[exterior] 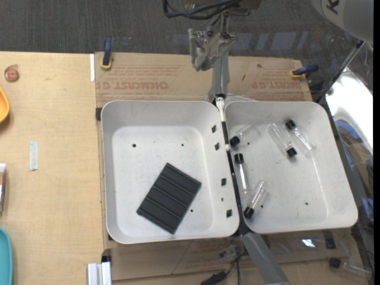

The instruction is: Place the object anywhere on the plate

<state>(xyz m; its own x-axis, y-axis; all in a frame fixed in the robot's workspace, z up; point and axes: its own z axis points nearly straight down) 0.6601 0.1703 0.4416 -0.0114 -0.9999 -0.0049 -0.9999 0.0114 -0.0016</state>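
- Right now the gripper (pixel 207 53) hangs high over the far edge of the bench, above the seam between the bins; can't tell whether it's wide or narrow.
- Nothing visible between its fingers.
- Black ribbed plate (pixel 170 197) lies flat and skewed in the left bin (pixel 119 120), toward its near side.
- Clear tubes with black caps (pixel 254 198) lie scattered in the right bin (pixel 332 171), well apart from the plate.

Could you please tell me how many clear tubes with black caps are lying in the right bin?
5, as far as I can tell. One near the upper left, one along the left wall, one lower left, and two close together upper right. Clear plastic may hide others.
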